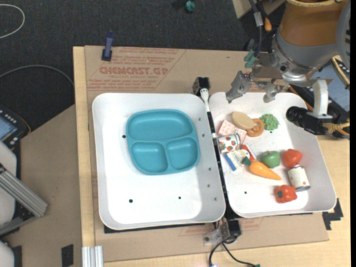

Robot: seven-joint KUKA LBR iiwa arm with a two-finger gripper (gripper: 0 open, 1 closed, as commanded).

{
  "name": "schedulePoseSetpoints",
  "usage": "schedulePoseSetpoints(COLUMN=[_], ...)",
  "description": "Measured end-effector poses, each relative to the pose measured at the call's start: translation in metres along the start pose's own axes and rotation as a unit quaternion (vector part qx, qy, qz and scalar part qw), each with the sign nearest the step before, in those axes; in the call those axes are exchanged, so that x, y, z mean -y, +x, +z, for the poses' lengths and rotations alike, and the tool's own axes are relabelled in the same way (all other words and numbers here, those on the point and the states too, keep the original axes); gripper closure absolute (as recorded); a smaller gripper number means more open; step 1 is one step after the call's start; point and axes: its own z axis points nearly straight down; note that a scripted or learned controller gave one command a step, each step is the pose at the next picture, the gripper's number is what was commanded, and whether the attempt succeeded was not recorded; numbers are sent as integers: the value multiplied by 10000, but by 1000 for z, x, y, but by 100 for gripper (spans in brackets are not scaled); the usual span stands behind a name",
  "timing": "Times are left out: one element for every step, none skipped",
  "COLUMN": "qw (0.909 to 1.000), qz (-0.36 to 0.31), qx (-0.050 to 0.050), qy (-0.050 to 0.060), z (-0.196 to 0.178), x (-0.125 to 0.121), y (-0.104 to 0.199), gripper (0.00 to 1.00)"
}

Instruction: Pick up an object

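The gripper (255, 89) is seen above the far rim of the right bin (320, 202), its 2 fingers spread wide with nothing between them. Toy foods are clustered below it: a carrot (263, 170), a tomato (292, 158) and broccoli (270, 121).

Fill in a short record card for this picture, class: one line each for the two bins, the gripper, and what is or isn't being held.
left bin: shallow white bin holding a teal three-compartment plastic plate
right bin: shallow white bin holding toy food, including an orange carrot, a green broccoli floret and a red tomato
gripper: two-finger gripper above the far edge of the right bin, fingers spread
held: nothing between the fingers
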Motion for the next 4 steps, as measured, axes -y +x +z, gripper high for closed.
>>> schedulePoseSetpoints(qw=[10000, 10000, 10000, 10000], qz=[9, 4, 32, 47], qx=[-2, -1, 6, 8], qy=[16, 47, 30, 44], z=[-51, -49, -59, -56], x=[58, 91, 89, 102], y=[60, 116, 112, 102], gripper=[0, 0, 100, 100])
